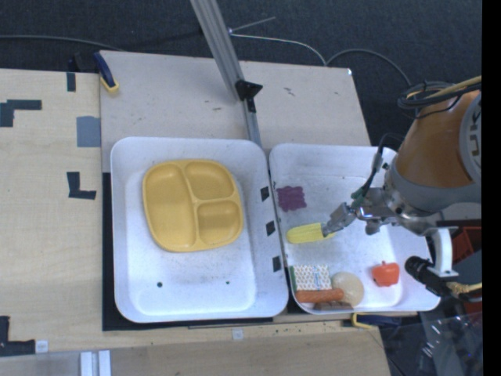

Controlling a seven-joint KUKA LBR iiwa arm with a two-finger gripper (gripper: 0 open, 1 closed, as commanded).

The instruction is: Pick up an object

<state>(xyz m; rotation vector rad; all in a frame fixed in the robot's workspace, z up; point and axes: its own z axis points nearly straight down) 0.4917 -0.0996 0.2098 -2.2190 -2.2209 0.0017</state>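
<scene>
My gripper (330,225) hangs low over the middle of the right bin (329,163), reaching in from the right. Its tip is at the right end of a yellow corn-like piece (304,233) that lies on the bin floor. From this angle I cannot make out whether the tip touches or grips that piece. A flat purple item (291,198) lies just beyond it, toward the bin's left wall.
Along the right bin's front edge lie a patterned white block (311,276), an orange stick (319,295), a cream egg shape (349,287) and a red-orange piece (384,273). The left bin (125,233) holds a yellow divided plate (192,204). A metal rail (219,37) slants in at the back.
</scene>
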